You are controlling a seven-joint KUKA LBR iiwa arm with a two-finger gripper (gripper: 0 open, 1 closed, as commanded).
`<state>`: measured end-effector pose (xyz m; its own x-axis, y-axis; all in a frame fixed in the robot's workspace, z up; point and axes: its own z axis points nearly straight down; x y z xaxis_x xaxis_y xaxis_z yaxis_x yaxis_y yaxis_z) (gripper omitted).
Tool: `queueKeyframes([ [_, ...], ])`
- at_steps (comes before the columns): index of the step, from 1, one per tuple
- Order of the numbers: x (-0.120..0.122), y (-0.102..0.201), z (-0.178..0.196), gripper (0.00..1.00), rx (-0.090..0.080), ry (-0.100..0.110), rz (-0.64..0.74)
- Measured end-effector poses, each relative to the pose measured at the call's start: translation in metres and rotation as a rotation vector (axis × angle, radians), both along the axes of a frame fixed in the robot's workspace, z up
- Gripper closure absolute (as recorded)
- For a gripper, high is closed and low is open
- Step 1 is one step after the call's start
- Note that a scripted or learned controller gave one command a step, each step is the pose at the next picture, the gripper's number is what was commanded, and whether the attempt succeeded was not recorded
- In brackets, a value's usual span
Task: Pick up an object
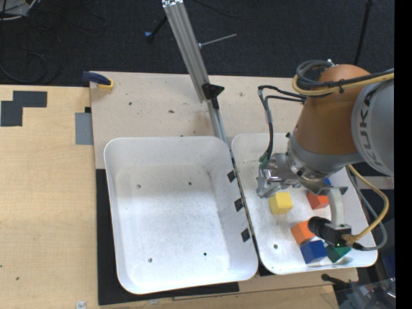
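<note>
My gripper [269, 180] hangs low over the left part of the right bin [252, 148], its metal end under the orange wrist band. A yellow cube [280, 203] lies just below and right of it, close to the gripper tip; whether they touch is unclear. Further right in the same bin lie a red-orange block [317, 201], an orange block [302, 231], a blue block [313, 251] and a green block [338, 254]. The arm hides the back right of this bin.
The left bin [174, 211] sits beside the right one, with black clips [238, 204] along their shared wall. A slanted aluminium post [190, 50] rises behind the bins. A blue-and-yellow clamp [98, 80] lies at the bench's back left corner.
</note>
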<state>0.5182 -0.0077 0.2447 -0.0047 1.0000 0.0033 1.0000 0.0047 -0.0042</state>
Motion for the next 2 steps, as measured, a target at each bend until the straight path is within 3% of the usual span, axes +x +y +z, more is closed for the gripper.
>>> queueKeyframes([
  [2, -0.025, 0.094, -0.014, 1.0, -0.002, 0.002, -0.001],
])
